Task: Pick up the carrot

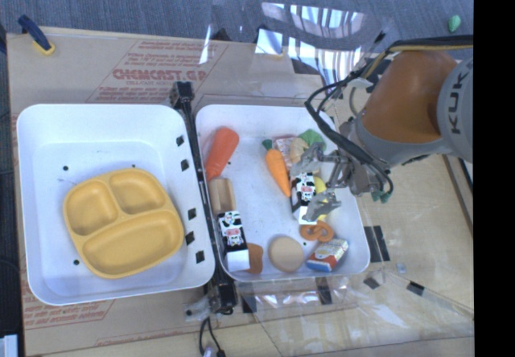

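Note:
The carrot is small and orange with a green top. It lies slanted in the middle of the right bin. My gripper hangs low over that bin, just right of the carrot, with its two metal fingers spread apart and open. A small cow-print carton lies right beside the fingers, between the gripper and the carrot's tip. The carrot is not between the fingers.
A larger orange-red vegetable lies by the right bin's left wall. A second cow-print carton, an egg, an orange ring and a red-and-white box crowd the front. The left bin holds a yellow divided plate.

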You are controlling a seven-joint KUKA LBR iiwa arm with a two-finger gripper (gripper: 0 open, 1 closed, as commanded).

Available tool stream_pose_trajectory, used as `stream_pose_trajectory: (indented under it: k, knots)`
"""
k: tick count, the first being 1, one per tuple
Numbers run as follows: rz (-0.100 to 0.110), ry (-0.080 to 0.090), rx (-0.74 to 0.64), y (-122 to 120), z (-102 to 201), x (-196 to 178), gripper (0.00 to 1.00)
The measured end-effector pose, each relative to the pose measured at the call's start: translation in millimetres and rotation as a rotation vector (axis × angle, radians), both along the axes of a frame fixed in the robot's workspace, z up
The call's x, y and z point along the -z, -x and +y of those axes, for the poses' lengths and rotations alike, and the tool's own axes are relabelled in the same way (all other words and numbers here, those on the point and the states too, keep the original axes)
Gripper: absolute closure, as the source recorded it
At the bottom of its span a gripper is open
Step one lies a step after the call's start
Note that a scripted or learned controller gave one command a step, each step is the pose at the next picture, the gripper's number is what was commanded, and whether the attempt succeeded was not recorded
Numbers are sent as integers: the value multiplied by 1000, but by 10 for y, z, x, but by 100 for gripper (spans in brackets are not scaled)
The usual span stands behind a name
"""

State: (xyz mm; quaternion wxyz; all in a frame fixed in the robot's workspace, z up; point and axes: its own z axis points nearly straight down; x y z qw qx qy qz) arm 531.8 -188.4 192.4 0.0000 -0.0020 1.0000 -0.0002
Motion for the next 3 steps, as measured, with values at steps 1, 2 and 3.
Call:
stream_pose_trajectory:
  k: [1, 2, 3]
  knots:
    - [4, -2, 261, -507, 238, 900, 0]
    - [-3, 1, 254, -536, 245, 767, 100]
    - [-6, -1, 357, -382, 521, 318, 100]
